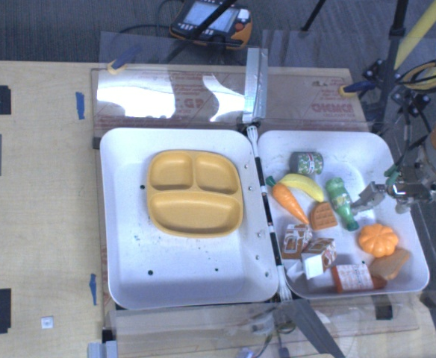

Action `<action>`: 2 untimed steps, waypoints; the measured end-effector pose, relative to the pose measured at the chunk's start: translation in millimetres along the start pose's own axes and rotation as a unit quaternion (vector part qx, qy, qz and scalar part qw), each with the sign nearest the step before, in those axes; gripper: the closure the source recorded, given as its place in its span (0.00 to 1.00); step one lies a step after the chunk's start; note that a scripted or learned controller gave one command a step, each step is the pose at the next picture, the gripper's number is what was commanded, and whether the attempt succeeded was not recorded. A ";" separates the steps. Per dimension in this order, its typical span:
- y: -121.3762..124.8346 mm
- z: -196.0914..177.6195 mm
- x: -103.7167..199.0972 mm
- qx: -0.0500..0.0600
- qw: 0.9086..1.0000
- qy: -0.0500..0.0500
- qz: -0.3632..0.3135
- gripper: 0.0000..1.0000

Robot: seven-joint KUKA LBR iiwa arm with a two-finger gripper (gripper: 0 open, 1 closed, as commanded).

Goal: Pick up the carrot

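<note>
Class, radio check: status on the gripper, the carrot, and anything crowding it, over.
Gripper over right bin, near green bottle, holding nothing seen. Carrot lies at bin's left side, untouched. Banana against it above, cracker beside it.

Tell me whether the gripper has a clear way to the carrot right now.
Probably yes: the carrot lies uncovered at the right bin's left side, though the banana and green bottle lie between it and the gripper.
</note>
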State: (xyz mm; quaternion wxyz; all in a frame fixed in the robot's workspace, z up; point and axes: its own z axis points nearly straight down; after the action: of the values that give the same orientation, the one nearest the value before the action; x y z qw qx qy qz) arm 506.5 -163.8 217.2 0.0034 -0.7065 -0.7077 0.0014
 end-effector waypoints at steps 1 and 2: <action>-3.9 121.5 -46.1 -0.004 1.000 0.005 -0.014 0.00; -4.0 115.3 -46.4 -0.003 1.000 0.005 -0.013 1.00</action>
State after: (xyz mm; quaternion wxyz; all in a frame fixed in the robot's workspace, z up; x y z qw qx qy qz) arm 501.8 -210.0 101.8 0.0049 -0.6972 -0.7169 -0.0038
